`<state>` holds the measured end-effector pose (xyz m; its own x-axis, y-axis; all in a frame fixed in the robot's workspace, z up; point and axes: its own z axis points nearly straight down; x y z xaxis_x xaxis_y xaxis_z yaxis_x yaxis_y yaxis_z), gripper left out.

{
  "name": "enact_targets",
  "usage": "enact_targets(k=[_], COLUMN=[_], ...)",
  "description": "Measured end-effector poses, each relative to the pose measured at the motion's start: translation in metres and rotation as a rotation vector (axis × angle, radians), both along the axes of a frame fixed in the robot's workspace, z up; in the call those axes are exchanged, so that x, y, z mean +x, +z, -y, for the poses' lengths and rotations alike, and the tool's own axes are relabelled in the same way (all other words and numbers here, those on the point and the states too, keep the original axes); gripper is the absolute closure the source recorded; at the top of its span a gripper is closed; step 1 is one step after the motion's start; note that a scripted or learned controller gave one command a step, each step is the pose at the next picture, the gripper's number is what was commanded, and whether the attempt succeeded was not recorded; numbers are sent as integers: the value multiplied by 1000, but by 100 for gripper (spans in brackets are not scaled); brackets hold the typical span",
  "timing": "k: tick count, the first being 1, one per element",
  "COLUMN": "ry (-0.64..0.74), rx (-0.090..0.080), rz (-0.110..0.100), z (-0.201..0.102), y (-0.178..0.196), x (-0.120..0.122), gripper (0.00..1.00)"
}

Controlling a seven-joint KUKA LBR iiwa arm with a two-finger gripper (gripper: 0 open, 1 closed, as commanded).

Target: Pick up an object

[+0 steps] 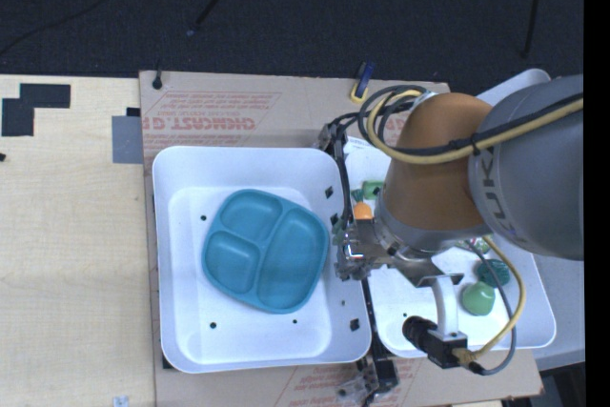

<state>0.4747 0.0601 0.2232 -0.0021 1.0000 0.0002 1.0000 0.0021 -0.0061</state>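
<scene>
**Arm low over the right bin, reaching for a pick**

The arm [448, 176] hangs over the right bin [543, 324], its orange band hiding most of what lies there. The gripper [355, 253] sits at that bin's left wall; whether it is released or clenched I cannot tell. A green object [478, 298] lies in the right bin, just beside the arm. The blue plate [265, 249], 3 compartments, rests in the left bin [181, 300]. Likely the reach step; next calls for closing on 1 object.

2 white bins [181, 205] sit side by side on a cardboard sheet [238, 114] over a pale wooden bench [67, 253].
</scene>
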Motion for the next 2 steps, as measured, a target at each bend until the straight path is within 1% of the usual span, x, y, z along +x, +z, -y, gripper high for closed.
enact_targets(k=[1,2], ry=[-4,-1], rx=[-1,0], rz=[0,2], z=[15,9], y=[-5,-6], x=[6,8], gripper=[100,100])
